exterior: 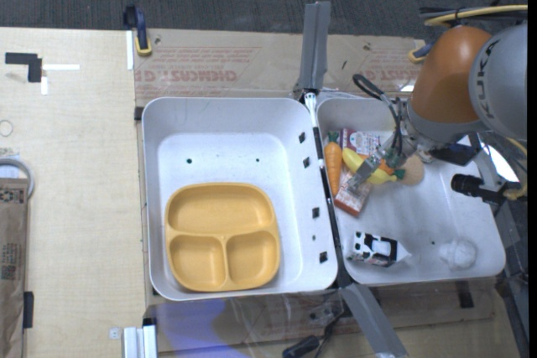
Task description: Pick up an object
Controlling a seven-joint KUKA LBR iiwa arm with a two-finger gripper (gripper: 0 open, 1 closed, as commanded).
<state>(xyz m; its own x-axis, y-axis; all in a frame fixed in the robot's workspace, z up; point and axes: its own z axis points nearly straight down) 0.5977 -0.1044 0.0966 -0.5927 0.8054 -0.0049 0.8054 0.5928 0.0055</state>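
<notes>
While the hand (392,153) hangs low over the right bin (470,218), grip state hidden from me, the yellow banana (367,163) lies just left, slanting down-right.

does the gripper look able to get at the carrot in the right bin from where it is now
Probably yes. The carrot lies uncovered against the right bin's left wall, and the gripper hangs close by over the neighbouring pile. That wall beside it may crowd a finger.
</notes>
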